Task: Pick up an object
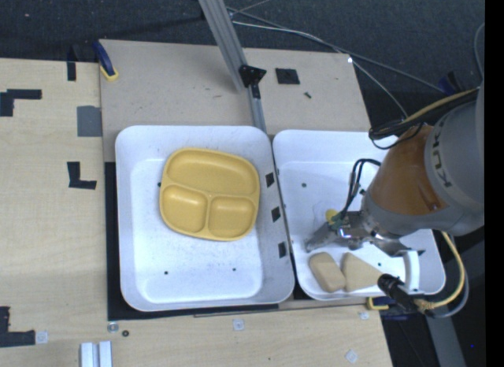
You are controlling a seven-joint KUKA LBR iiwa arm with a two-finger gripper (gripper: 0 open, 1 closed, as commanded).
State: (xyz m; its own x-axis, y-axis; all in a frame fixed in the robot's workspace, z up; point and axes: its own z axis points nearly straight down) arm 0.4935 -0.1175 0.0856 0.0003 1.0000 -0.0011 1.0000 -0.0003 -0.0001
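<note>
A yellow divided plate (210,193) lies in the left bin (142,224). In the right bin (315,161), near its front edge, sit two pale tan lumps: a rounded one (325,271) and a wedge-shaped one (361,272). My gripper (329,232) hangs low over the right bin just behind the rounded lump, reaching in from the right. Its metal tip points left and down. The grey arm with its orange band (402,180) covers the right part of that bin.
A slanted metal pole (224,27) stands behind the bins and ends at a black clamp (252,74). Cables run across the dark floor behind the bench. Black tape marks dot the wooden bench on the left.
</note>
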